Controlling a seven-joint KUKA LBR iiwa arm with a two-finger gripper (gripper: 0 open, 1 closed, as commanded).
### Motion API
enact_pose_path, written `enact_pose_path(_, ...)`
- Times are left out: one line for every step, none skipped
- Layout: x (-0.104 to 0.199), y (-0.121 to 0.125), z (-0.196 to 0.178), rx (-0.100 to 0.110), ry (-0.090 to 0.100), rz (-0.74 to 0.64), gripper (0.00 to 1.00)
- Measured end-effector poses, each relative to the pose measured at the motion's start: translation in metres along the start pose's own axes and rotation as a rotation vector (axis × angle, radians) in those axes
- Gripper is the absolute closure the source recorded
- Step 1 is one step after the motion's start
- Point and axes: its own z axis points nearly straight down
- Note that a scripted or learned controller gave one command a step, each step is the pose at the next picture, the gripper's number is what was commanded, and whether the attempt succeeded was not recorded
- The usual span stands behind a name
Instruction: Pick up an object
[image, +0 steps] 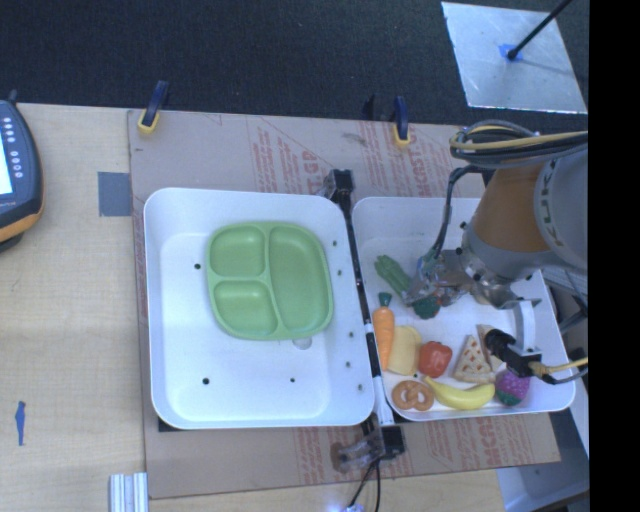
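Camera view puts the pincer (436, 296) low in the right bin (400, 212), right of frame centre, under the grey arm (520, 215) with its orange band; whether it is wide, narrow or holding anything cannot be told. A dark green vegetable (392, 273) lies just left of it. Below sit an orange carrot (384, 338), a pale yellow block (404, 351), a red tomato (434, 359), a cheese wedge (471, 360), a pretzel (411, 396), a banana (462, 396) and purple grapes (512, 385). Left of centre, the left bin (170, 330) holds a green divided plate (270, 280). A handheld controller (15, 170) rests on the tabletop (70, 330) at the upper left edge.
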Motion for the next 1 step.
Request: enact_pose_path(0.092,-0.0154,-0.095,-0.009,0.004,-0.006,1.0)
